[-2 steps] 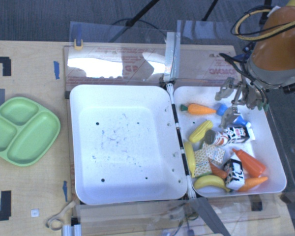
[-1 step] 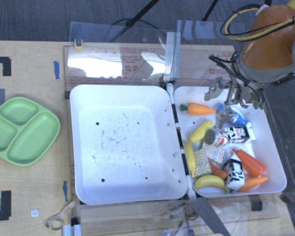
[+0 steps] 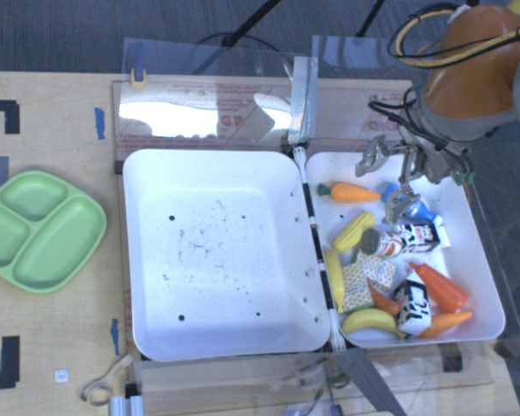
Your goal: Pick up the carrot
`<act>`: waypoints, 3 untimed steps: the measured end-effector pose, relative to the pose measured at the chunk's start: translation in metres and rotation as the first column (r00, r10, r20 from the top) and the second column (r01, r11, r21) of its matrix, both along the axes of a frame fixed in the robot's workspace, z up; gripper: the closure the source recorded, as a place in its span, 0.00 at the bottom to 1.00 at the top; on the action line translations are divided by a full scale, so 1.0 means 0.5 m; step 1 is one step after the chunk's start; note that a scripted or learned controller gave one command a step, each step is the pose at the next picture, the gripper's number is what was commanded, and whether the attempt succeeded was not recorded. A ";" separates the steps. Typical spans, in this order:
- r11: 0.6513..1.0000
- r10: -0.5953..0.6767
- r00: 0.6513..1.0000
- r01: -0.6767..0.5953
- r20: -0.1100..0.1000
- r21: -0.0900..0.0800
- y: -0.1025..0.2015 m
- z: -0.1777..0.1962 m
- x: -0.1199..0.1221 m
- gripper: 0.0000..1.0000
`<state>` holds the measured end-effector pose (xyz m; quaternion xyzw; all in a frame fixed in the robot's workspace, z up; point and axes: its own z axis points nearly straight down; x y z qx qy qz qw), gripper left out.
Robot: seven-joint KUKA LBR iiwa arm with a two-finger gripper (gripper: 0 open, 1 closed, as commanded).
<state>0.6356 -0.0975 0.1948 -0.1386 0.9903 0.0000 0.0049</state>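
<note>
Carrot (image 3: 355, 193) lies flat at 12 o'clock in the right bin (image 3: 484, 258), green end toward the left bin (image 3: 217, 250). Gripper (image 3: 406, 199) hangs just at its 3 o'clock, holding nothing; finger spread unclear. Corn cob (image 3: 354, 230) at the carrot's 6 o'clock.

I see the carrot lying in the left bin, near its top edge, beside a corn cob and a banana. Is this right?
Not quite. The camera view shows the carrot in the right bin, not the left bin. The rest holds: it lies near the top edge, with the corn cob just below it and a banana further down in that same bin.
</note>
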 end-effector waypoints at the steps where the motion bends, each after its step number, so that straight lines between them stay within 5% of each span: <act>1: 0.996 -0.085 0.996 0.085 0.019 0.001 -0.014 -0.174 0.032 0.00; 2: 0.982 -0.188 0.982 0.188 -0.004 0.001 -0.104 -0.216 -0.027 0.00; 3: 0.982 -0.189 0.982 0.189 0.004 0.003 -0.103 -0.192 -0.023 1.00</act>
